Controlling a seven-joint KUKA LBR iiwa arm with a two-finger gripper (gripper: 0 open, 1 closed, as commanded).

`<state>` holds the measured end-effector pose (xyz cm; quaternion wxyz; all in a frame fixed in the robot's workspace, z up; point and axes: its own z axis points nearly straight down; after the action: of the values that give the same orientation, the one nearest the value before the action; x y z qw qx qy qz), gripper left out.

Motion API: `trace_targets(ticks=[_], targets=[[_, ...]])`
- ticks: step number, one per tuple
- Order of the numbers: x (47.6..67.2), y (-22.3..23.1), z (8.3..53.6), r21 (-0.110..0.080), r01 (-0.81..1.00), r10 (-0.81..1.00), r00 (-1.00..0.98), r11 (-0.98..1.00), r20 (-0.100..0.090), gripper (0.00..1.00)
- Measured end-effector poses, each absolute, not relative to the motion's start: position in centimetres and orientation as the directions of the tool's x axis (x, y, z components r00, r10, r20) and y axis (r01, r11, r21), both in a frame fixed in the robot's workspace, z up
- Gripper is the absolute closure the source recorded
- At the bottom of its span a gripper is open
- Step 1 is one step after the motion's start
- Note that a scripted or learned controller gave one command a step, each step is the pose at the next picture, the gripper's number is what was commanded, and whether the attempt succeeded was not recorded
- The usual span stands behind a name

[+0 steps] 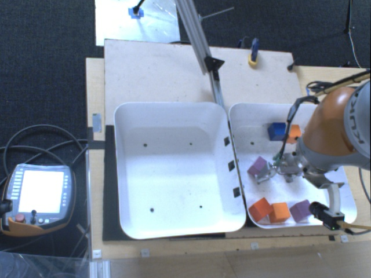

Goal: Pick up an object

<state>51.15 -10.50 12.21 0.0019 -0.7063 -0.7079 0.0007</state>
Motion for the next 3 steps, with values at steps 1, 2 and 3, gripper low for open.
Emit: trace_targets(ticks=[1, 2, 3], targets=[[51.4, -10.6, 13.6, 0.004, 1.0, 1.0, -0.004, 0.004, 0.0, 1.0], [51.8, -11.2, 18.1, 0.007, 1.0, 1.0, -0.003, 0.003, -0.001, 1.0], [52.1, -11.1, 24.5, 0.01, 1.0, 1.0, -0.005, 0.005, -0.002, 1.0]])
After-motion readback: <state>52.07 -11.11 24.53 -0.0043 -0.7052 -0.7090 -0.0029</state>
